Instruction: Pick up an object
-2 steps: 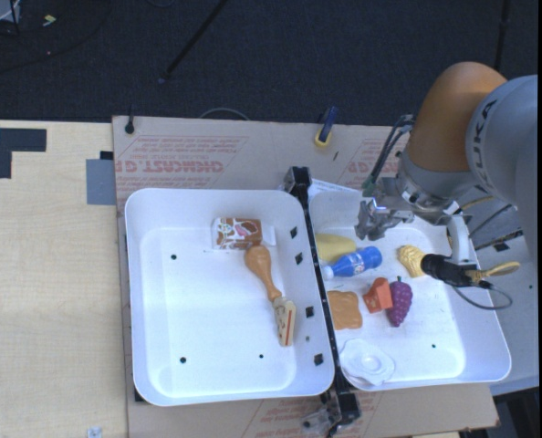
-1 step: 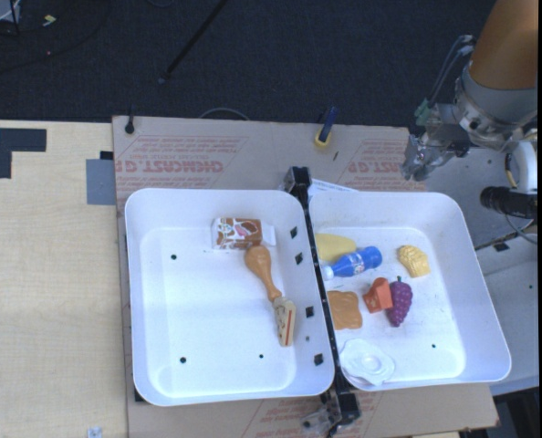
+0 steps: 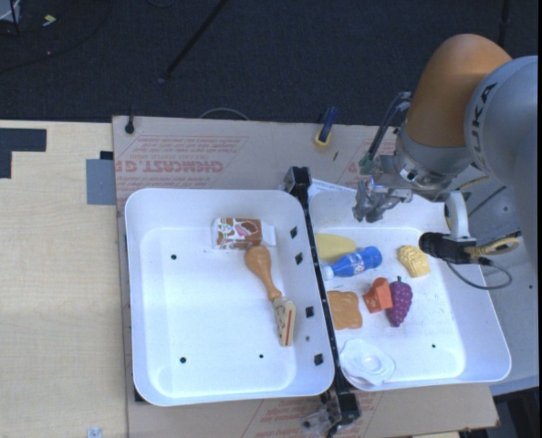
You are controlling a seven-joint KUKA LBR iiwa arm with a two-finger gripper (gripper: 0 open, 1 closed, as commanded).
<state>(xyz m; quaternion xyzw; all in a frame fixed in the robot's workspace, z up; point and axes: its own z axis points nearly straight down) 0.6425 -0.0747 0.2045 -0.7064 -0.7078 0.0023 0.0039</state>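
Grey arm with orange band, two-finger gripper (image 3: 373, 210) hanging over the far edge of the right white bin (image 3: 476, 359), whether spread or pressed together cannot be told, nothing seen between its tips; right bin: yellow wedge (image 3: 335, 245), blue plastic bottle (image 3: 355, 262), yellow corn cob (image 3: 414, 261), purple grape bunch (image 3: 400, 301), tan bread slice (image 3: 345, 309); left white bin (image 3: 152, 336): small brown-and-white packet (image 3: 238, 233), tan wooden spoon-shaped piece (image 3: 269, 286).
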